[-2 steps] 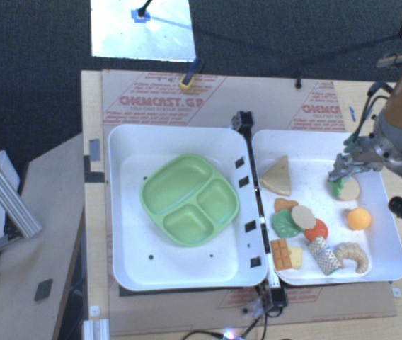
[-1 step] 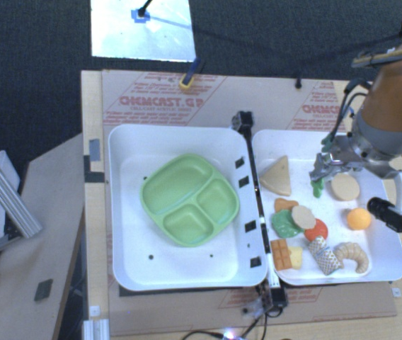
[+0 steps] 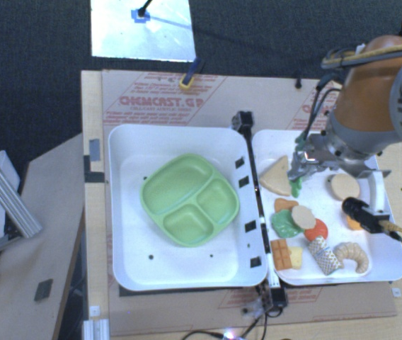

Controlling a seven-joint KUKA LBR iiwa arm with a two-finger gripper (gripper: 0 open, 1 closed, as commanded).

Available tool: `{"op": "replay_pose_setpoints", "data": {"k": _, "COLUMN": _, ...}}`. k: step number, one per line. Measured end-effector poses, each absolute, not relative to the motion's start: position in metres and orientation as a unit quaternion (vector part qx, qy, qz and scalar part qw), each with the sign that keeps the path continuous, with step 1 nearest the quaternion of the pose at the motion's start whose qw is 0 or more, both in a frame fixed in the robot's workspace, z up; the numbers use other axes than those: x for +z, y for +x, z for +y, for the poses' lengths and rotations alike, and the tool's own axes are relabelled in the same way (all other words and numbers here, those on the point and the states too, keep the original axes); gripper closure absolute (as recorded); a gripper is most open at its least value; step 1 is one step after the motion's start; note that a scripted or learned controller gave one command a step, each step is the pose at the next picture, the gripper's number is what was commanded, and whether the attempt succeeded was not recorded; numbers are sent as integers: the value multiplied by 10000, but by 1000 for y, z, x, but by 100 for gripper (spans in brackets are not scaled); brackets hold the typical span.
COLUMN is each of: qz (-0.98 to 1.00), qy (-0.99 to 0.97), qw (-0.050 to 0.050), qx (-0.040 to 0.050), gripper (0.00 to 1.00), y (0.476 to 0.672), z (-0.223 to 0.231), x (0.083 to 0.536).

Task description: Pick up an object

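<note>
A pale tan wedge (image 3: 277, 177) lies flat at the right bin's (image 3: 388, 264) upper left. Below it cluster a green piece (image 3: 283, 224), a beige disc (image 3: 303, 217), a red piece (image 3: 317, 230), an orange block (image 3: 281, 254), a checkered piece (image 3: 324, 255) and a croissant (image 3: 353, 256).
</note>
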State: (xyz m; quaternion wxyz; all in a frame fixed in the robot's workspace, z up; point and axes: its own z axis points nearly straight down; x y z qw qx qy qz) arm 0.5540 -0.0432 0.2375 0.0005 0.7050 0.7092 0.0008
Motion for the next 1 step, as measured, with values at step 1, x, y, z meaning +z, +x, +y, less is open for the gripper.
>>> {"op": "replay_pose_setpoints", "data": {"k": 1, "qz": 7089, "qy": 7054, "qw": 3, "qx": 4, "gripper": 100, "y": 544, "z": 1, "x": 238}}
